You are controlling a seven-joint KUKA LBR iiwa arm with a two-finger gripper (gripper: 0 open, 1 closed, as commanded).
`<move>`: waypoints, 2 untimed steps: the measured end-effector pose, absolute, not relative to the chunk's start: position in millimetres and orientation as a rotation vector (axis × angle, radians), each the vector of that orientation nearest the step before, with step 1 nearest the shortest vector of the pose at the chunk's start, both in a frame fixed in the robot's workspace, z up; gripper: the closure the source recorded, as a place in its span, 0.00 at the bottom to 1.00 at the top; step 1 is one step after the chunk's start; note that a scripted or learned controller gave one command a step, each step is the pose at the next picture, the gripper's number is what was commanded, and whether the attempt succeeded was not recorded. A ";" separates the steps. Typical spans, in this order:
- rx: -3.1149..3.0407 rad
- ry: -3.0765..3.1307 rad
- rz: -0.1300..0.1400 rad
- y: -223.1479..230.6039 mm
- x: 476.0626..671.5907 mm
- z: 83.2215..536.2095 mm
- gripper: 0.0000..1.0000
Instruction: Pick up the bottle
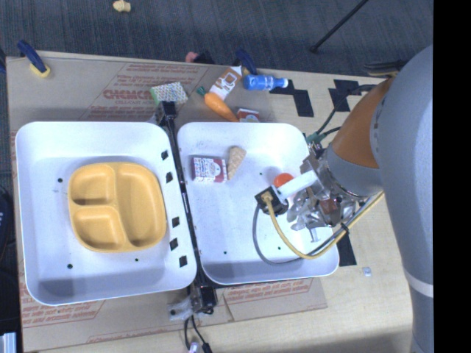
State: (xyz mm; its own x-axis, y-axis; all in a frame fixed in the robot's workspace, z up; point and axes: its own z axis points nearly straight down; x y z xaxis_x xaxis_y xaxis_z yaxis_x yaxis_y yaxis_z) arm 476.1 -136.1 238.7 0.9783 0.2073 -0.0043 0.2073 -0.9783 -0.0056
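Observation:
A small blue bottle (262, 83) lies on its side on the cardboard behind the right bin (221, 263), outside it. Beside it lies a white bottle with an orange label (225, 84). My gripper (307, 215) hangs low over the right side of the right bin, with a yellow cable looping below it. A red-orange thing (283, 179) shows just left of the wrist, partly hidden by the gripper's body; I cannot tell what it is. The grey arm with its orange band (360, 142) covers the bin's right rim.
In the right bin lie a red and white carton (207, 168) and a tan cone (235, 159). A yellow divided plate (118, 204) sits in the left bin (37, 271). An orange carrot (219, 107) and a green patterned packet (168, 93) lie behind the bins.

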 end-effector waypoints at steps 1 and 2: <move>-3.119 -0.324 0.010 -170.8 475.6 225.1 1.00; -3.121 -0.325 0.004 -147.8 476.4 251.5 1.00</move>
State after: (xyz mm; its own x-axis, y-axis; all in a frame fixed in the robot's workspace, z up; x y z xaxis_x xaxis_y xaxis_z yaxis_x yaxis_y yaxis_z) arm 476.4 -147.8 251.5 0.9785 0.2060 -0.0023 0.2060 -0.9785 -0.0044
